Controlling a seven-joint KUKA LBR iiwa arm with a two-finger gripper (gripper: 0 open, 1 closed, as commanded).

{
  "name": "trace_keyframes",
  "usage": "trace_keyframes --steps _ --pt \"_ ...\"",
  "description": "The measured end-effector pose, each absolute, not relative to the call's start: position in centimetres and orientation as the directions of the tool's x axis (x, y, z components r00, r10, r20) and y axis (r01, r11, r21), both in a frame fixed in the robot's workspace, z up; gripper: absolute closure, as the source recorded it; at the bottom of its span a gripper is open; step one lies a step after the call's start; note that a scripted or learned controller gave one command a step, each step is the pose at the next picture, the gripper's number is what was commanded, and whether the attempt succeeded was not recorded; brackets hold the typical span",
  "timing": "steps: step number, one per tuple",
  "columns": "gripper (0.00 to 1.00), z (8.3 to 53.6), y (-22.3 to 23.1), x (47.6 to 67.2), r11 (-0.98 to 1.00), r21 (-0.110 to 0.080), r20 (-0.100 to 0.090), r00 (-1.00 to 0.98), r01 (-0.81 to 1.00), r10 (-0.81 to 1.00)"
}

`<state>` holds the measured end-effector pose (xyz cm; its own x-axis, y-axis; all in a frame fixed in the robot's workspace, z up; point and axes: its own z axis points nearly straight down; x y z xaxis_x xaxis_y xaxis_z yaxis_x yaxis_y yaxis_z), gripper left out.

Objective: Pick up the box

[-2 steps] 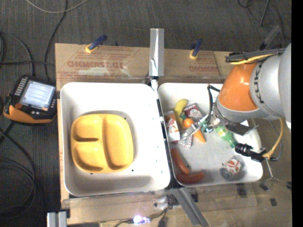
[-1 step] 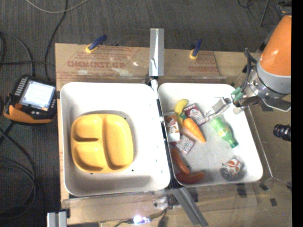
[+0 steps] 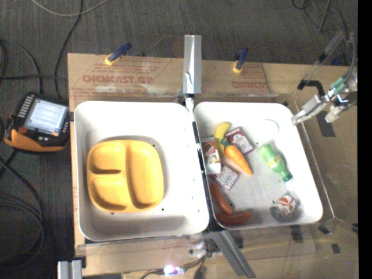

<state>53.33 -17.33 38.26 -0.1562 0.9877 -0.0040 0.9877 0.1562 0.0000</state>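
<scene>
Fingers (image 3: 300,103) of the gripper stand apart with nothing between them, poised over the right bin's (image 3: 302,156) upper right rim. Within that bin the box (image 3: 239,139), maroon and white, lies near the middle top, touching a carrot (image 3: 238,159) and just beside a banana (image 3: 222,131). A similar small packet (image 3: 228,178) lies below the carrot. A green bottle (image 3: 275,161) lies further right. The left bin (image 3: 81,156) holds a yellow divided plate (image 3: 125,174).
</scene>
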Motion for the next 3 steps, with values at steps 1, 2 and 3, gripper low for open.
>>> trace_keyframes --steps 1,2,3 --pt "0.00 23.6 -16.6 53.1 -0.030 -0.003 -0.002 0.030 1.000 1.000" --pt "0.00 10.0 -11.8 50.3 0.045 0.015 -0.002 -0.045 0.999 0.999" --pt "0.00 9.5 -14.5 49.3 -0.020 0.024 0.002 0.020 1.000 1.000"
